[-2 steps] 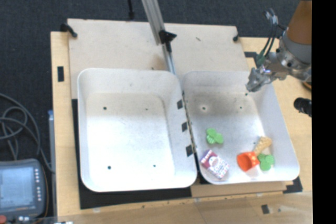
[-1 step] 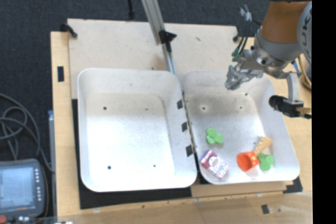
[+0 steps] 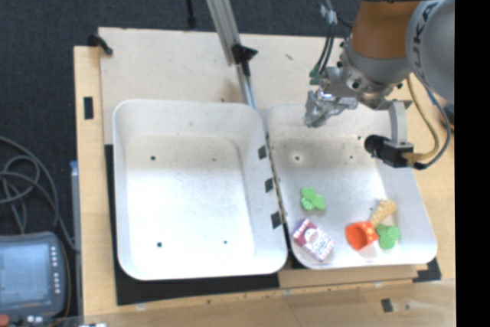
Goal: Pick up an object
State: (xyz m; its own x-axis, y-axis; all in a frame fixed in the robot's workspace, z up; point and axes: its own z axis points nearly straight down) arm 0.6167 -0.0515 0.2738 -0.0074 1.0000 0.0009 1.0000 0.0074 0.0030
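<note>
My gripper [image 3: 317,116] hangs over the far left part of the right bin [image 3: 337,165], well above its floor, with nothing seen between its fingers. In that bin's near half lie a green clover-shaped toy [image 3: 311,201], a pink and white packet [image 3: 313,240], an orange cup-like piece [image 3: 359,235], a tan stick-like piece [image 3: 382,210] and a small green piece [image 3: 389,237]. All of them lie toward the front, apart from the gripper.
The left bin [image 3: 191,188] sits beside the right one, split from it by a ridge with black clips [image 3: 269,184]. A slanted aluminium post [image 3: 222,11] rises from the bench behind the bins. A black fitting [image 3: 387,149] hangs off the arm over the right bin.
</note>
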